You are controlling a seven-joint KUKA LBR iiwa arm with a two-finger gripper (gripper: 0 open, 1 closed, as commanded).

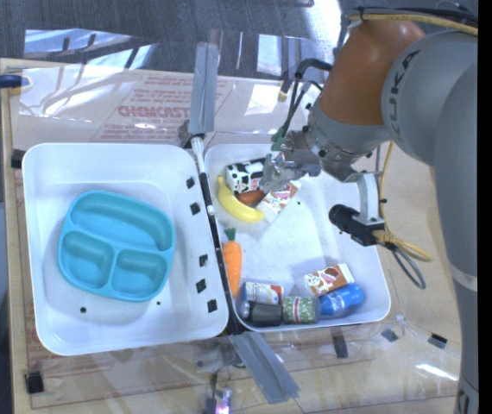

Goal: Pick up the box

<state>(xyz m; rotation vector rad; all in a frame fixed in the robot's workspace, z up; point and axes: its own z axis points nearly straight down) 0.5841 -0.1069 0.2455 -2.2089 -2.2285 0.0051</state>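
The box (329,278) is small, brown and white with red on it. It is lying tilted near the front edge of the right bin (362,313).

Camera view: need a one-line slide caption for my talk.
Gripper low over the box beside the banana in the right bin.

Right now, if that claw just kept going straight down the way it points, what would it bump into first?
Probably the small box with red print, lying beside the banana at the back of the right bin. The gripper hangs just above it, though depth is hard to judge.
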